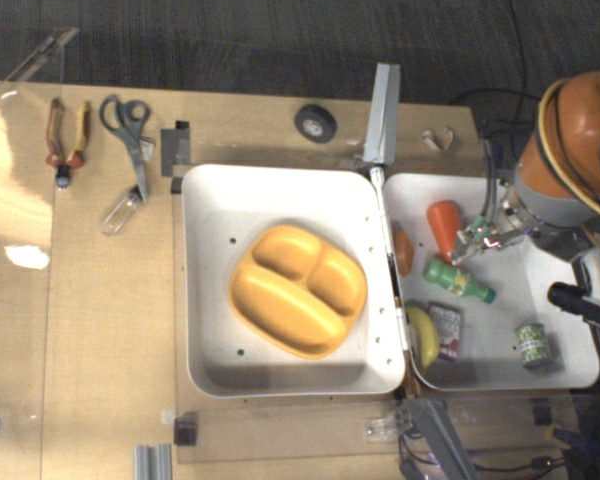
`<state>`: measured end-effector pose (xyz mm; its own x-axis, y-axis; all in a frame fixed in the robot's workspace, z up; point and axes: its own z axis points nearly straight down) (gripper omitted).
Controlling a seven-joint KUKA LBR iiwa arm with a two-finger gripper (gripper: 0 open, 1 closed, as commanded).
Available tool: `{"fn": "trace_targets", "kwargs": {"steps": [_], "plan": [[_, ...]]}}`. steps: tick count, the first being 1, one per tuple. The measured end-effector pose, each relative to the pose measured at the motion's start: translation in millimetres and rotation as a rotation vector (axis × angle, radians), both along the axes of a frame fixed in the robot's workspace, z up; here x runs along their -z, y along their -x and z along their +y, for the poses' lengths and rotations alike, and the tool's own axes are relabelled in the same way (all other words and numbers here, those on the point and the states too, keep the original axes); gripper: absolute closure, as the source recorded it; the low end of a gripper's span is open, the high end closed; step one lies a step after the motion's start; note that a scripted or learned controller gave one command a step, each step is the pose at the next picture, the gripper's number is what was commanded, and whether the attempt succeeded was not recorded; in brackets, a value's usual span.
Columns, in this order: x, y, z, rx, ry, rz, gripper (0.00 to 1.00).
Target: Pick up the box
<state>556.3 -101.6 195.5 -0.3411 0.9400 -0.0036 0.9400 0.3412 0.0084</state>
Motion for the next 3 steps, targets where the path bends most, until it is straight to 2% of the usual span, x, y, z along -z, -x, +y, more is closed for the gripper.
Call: {"fn": "trace_targets", "kwargs": {"steps": [1, 2, 3], "plan": [[-21, -43, 44, 0.37, -0.003, 0.004, 1.0], [-34, 12, 39, 0.006, 0.0, 0.002, 1.0], [-64, 23, 121, 0.112, -0.002, 0.002, 1.0]]}}
